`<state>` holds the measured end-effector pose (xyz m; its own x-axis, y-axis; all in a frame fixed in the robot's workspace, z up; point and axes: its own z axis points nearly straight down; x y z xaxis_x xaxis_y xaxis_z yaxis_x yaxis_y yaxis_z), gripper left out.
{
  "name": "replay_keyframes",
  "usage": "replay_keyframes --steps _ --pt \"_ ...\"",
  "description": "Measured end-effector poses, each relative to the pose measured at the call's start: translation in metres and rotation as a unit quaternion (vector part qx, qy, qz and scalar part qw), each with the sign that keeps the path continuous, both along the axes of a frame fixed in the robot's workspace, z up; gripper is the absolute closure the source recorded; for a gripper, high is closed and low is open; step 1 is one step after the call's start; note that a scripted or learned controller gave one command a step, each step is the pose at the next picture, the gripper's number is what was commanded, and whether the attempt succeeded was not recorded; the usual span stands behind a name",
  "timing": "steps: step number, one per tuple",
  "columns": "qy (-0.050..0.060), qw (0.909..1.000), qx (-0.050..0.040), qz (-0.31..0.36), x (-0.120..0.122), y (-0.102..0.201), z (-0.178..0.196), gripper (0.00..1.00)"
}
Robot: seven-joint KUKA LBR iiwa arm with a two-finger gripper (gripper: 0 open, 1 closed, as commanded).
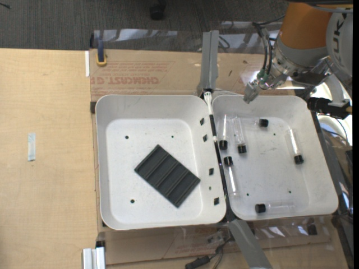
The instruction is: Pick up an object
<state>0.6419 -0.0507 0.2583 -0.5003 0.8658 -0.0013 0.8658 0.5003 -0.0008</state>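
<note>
Two shallow white bins sit side by side on the desk [45, 122], hinged together along a grey divider. The left bin [106, 150] holds a single dark ribbed panel [167, 175], a flat black rectangle lying tilted on the bin floor, its long axis running from about ten o'clock to four o'clock, a little toward the five o'clock side of the bin's centre. The right bin [320, 172] holds several clear tubes with black caps: a short pair lying near the bin's ten o'clock corner, one of them a capped tube [240, 136] next to a longer one [222, 133] that lies against the divider; a small capped piece [263, 123] near twelve o'clock; a tube [295, 148] toward three o'clock; another [275, 207] along the six o'clock edge; and a lone cap [228, 161] close to the divider at nine o'clock.

The grey arm with its orange band [305, 15] reaches in from the upper right. Its end effector [251, 94] hovers over the far rim of the right bin, at about eleven o'clock of that bin, tilted downward and leftward. Whether its tips are spread or pressed together cannot be told from this angle, and nothing is visibly pinched between them. It is apart from every tube, the nearest being the small capped piece below it.
</note>
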Motion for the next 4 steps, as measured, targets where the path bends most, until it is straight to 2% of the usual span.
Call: replay_keyframes --steps 1,2,3,4 --pt "0.0 0.9971 0.0004 0.077 -0.02 0.018 0.012 1.0" --pt "0.001 0.9952 0.0003 0.098 -0.043 0.019 -0.003 1.0" --pt "0.0 0.9973 0.0004 0.074 -0.084 0.002 0.015 1.0" --pt "0.001 0.995 0.0004 0.099 -0.056 -0.009 -0.025 1.0"
